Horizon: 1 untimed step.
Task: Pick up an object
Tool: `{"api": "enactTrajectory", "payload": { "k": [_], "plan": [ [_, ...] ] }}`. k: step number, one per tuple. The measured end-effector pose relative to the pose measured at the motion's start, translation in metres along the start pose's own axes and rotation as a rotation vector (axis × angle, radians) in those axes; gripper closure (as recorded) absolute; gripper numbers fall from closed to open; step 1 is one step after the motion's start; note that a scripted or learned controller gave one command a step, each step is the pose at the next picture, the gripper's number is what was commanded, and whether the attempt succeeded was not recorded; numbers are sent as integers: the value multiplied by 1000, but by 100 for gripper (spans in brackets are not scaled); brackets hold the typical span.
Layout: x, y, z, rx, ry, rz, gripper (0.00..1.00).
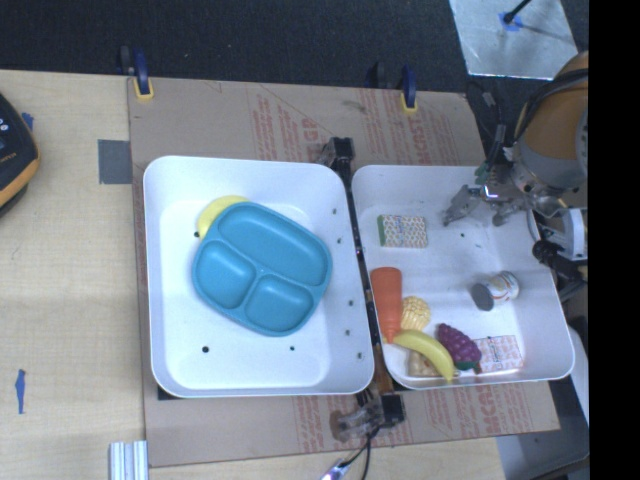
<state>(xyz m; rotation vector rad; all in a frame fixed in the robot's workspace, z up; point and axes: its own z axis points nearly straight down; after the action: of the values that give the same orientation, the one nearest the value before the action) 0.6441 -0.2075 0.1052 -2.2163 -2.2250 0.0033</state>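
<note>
I see two white bins side by side in the middle of the frame. The left bin (170, 268) holds a big blue plate (262, 267) with three parts. The plate lies on top of a yellow thing (218, 210), and just a bit of the yellow peeks out at its upper left.

The right bin (455, 183) holds many small things. A small checked packet (403, 231) lies near the top left of this bin. Below it, an orange carrot (387, 302) lies along the left wall. A piece of corn (414, 314) sits just beside the carrot on the right. Under them a yellow banana (428, 352) lies at a slant, and purple grapes (459, 346) touch its right end. A small pink and white box (500, 352) lies next to the grapes, in the lower right corner. A little can (496, 290) lies on its side, well apart from the rest, near the right wall.

The gripper (478, 204) is in the upper right of the frame, over the top part of the right bin. Its fingers (455, 211) look spread apart and point to the left. I see nothing between them. The packet is near it, to the lower left. The can is below it. Nothing blocks the way to either one.

A dark and yellow device (14, 158) sits at the far left edge of the frame.
</note>
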Motion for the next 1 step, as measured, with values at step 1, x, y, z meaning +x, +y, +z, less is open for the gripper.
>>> {"api": "enactTrajectory", "payload": {
  "k": [1],
  "plan": [
    [-5,-80,-109,-2,0,1,0]
  ]
}}
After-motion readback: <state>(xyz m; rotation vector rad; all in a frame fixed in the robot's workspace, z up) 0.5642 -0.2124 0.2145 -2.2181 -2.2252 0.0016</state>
